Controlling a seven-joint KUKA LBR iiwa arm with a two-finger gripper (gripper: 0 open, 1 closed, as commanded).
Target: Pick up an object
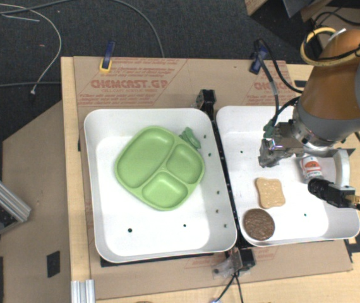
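My gripper (269, 155) hangs over the upper middle of the right bin (243, 128), above bare white floor. A tan slice of toast (270, 192) lies below it, a short way toward the front. At the bin's front edge sits a brown round patty (259, 223). A small white bottle with a red label (311, 167) lies to the right of the gripper, partly under the wrist. Nothing shows between the gripper's tips from this angle.
The left bin (104, 188) holds a green divided plate (160, 166) with a small dark green piece (191, 137) at its upper right edge. The grey and orange arm (338, 87) covers the right bin's upper right corner.
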